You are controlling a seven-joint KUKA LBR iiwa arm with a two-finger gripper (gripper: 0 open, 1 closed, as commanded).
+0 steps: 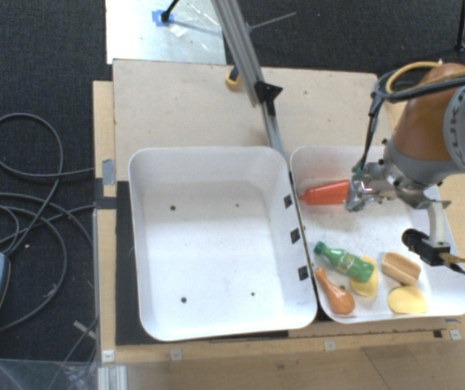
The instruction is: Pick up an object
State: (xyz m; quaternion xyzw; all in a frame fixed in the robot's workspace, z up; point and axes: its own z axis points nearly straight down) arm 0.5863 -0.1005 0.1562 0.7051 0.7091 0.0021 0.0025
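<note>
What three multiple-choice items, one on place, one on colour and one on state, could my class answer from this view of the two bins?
1. Where do the toy foods lie?
A. in the right bin
B. in the left bin
C. on the floor

2. What colour is the bottle?
A. blue
B. green
C. black

3. How does the carrot lie?
A. standing upright
B. hanging over the bin wall
C. flat on the bin floor

Answers:
1. A, since the carrot, bottle and the others all sit in the right bin, while the left bin holds none.
2. B, its body is green.
3. C, it lies on its side, its right end at the gripper.
</note>
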